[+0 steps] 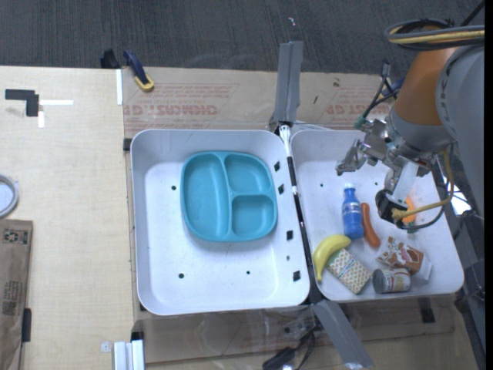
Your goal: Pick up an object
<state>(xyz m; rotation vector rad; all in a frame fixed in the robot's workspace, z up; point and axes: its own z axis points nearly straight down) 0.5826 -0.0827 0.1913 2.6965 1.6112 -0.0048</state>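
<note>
claw [356, 157] hangs over the right bin [320, 191] near its far edge. its opening cannot be told, and nothing is seen in its hold. likeliest target: blue bottle [352, 212], mid-bin, just beside an orange stick [370, 226]. advised: descend centred on the bottle, clear of the stick. red print on the cardboard [200, 99] at the table's far edge is illegible, as is the can [391, 282] label.

I see the arm [466, 106] reaching in over the right bin [320, 199] from that bin's right side, with its grey link standing high above the right rim. The orange band [416, 91] sits over the bin's far right corner. From there the wrist [404, 141] bends down and leftward, and the gripper [360, 156] hangs tilted over the bin's far half, pointing toward its middle.
</note>
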